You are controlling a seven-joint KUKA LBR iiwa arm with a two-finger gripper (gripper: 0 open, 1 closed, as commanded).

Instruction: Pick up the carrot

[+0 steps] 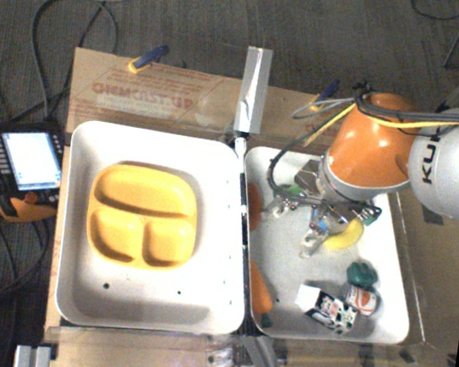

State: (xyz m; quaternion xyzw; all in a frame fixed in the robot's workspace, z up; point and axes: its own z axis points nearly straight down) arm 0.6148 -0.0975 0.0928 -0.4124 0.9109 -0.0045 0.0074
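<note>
Two shallow white plastic bins sit side by side on the bench: the left bin holds a yellow three-compartment plastic tray, and the right bin holds the clutter. The grey arm with its orange band hangs over the right bin's twelve o'clock half, and its two-finger gripper hovers near the bin's centre, just beside a yellow banana-like piece at three o'clock of it; whether the jaws stand apart or together I cannot tell, and nothing visibly sits between them. The slim orange tapered carrot lies at the bin's seven o'clock corner, pressed along the left wall, with a dark green tip toward six o'clock. A second orange sliver rests against the same wall toward ten o'clock. A dark green lump, a small red-and-white can and a white printed packet cluster at four o'clock. The carrot's closeness to the wall is probably the hazard: I would align the fingers across its narrow width and descend slightly inboard.
</note>
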